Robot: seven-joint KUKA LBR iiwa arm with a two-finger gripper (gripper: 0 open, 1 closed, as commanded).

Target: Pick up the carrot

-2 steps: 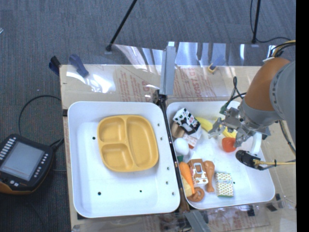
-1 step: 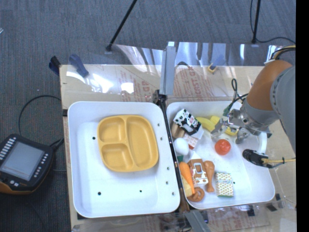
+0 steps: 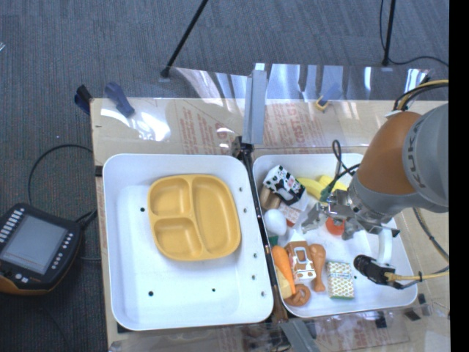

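— Where is the carrot from where you stand?

— In the right bin, lower half, lying tight along the wall it shares with the left bin. The thick end is up and the narrow end points down toward the near corner.

— And the gripper?

— Up and to the right of it, over the middle of that bin, well clear of the carrot. The grey arm and its orange band cover much of it, so I can't tell whether it is spread or pressed together. Nothing I can see is pinched in it.

— It looks crowded around the carrot.

— It is. A brown and white toy lies right against its right side, and a tan drumstick is just beyond that. A white egg sits just above the thick end. A small pretzel-like piece is down by the tip.

— What is closest to the gripper?

— A red round thing, just under it. A black-and-white cow-patterned toy and a yellow piece lie toward the far wall, and a green speckled box lies near the front.

— And the left bin?

— It holds a yellow divided plate.
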